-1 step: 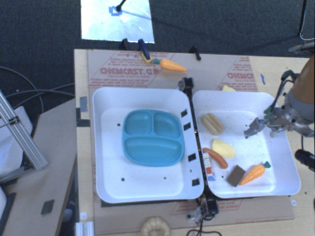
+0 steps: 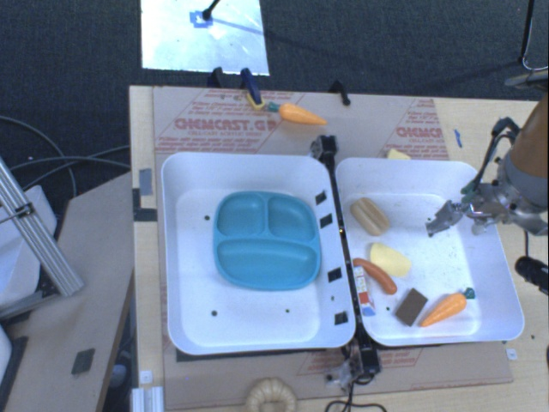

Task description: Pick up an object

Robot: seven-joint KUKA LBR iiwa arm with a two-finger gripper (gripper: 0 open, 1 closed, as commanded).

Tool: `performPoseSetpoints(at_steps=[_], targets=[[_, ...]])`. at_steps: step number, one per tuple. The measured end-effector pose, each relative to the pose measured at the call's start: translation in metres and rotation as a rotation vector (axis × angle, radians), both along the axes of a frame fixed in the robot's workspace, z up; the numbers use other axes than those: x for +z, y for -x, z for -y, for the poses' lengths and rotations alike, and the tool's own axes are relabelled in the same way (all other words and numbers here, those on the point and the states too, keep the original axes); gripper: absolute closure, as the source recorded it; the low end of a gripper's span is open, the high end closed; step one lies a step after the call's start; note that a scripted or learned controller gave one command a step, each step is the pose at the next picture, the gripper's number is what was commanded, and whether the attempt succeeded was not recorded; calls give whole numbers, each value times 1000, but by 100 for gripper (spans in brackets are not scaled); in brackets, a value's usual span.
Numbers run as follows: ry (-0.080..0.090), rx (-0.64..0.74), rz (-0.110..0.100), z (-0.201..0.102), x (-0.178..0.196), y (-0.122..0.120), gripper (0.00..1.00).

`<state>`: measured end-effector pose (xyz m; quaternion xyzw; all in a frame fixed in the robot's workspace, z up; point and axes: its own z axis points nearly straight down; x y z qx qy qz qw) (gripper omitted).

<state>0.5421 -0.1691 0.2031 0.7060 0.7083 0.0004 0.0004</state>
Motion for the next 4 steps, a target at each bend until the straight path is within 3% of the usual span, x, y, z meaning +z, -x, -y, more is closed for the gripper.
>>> performPoseSetpoints(at_steps=[2, 3, 4], targets=[[-1, -1, -3, 2, -114, -4, 0], [1, -1, 1, 2, -101, -5, 100], [1, 1, 4, 2, -58, -7, 100]])
